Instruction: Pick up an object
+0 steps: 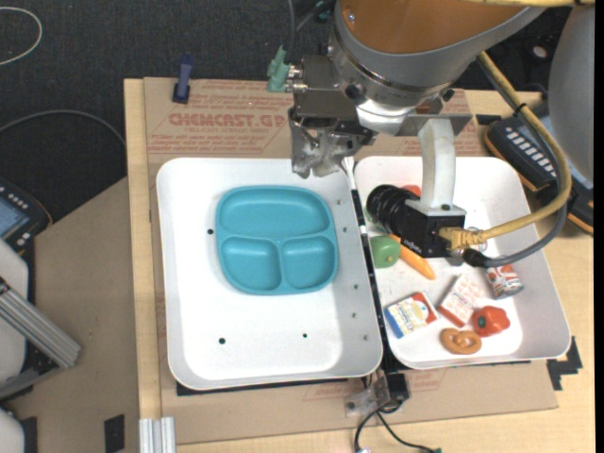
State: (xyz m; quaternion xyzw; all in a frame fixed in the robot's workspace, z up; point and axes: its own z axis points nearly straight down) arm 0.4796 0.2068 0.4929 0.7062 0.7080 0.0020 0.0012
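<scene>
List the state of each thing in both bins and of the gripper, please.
Blue divided plate: lies flat in left bin.
Carrot: lying in right bin.
Tomato: resting loose.
Small can: on its side.
Gripper: above the bins' far edge.

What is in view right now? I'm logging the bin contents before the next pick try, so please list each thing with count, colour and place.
bins: 2, white, side by side on the bench
divided plate: 1, teal, in the left bin
green piece: 1, green, right bin, near its left wall
carrot: 1, orange, right bin, beside the green piece
carton: 1, white, blue and red, right bin
packet: 1, white and red, right bin
tomato: 1, red, right bin, near front
pretzel-like ring: 1, brown-orange, right bin, front
can: 1, red and white, right bin, on its side
arm: 1, grey and orange
gripper: 1, grey metal, over the bins' far edge
</scene>
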